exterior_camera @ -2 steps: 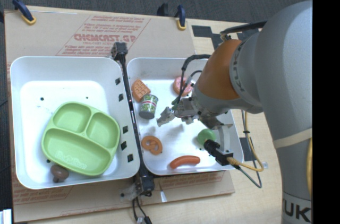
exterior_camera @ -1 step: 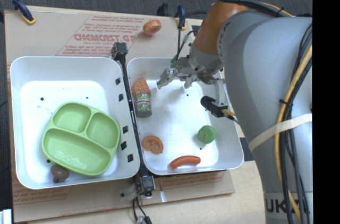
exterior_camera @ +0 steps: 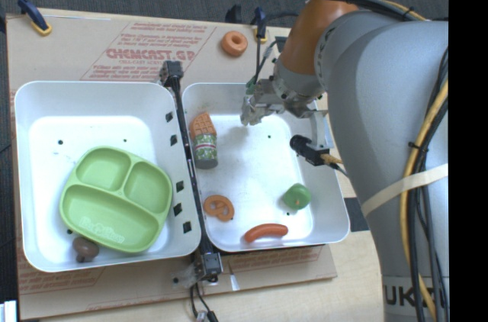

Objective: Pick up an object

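The gripper (exterior_camera: 254,112) hung over the upper edge of the right bin (exterior_camera: 335,215); whether it was open or closed could not be determined, and nothing was seen held in it. Candidate objects lay in this bin: a can (exterior_camera: 204,139) against the left wall, a pretzel (exterior_camera: 219,207) and a red sausage (exterior_camera: 266,232) near the front, and a green ball (exterior_camera: 296,197) toward the right. The can was nearest the gripper but apart from it.

In the left bin (exterior_camera: 30,103) lay a green divided plate (exterior_camera: 114,198), with a small brown object (exterior_camera: 85,249) just beside it.

Probable faults: a descent onto the can could strike the dividing wall; the round ball could roll away; the flat pretzel offered little to grip.
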Controlling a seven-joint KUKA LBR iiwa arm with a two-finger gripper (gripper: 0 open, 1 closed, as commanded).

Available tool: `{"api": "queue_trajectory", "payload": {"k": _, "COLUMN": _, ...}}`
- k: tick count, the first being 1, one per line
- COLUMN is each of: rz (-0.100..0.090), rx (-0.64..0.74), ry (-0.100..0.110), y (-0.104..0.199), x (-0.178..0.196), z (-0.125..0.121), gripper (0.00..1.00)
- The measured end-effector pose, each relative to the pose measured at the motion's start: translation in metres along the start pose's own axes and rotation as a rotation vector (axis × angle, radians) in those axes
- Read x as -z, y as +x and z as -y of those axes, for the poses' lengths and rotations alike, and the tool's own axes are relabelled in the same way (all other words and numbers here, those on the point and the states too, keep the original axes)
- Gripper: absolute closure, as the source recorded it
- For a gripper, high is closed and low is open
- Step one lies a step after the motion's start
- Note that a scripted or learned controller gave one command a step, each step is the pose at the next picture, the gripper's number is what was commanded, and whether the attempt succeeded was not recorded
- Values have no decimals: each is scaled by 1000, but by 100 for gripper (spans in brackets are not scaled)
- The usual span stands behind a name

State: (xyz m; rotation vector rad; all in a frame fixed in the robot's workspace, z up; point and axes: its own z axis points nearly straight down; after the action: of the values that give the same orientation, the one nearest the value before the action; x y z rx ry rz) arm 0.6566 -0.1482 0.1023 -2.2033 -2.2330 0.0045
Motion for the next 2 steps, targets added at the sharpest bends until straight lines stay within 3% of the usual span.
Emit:
{"api": "queue_trajectory", "payload": {"k": 1, "rz": 1, "rx": -8, "ry": -6, "y": 24, "x": 106, "z": 50, "gripper": 100}}
{"api": "queue_trajectory", "payload": {"k": 2, "rz": 0, "rx": -8, "ry": -3, "y": 24, "x": 105, "z": 51, "gripper": 0}}
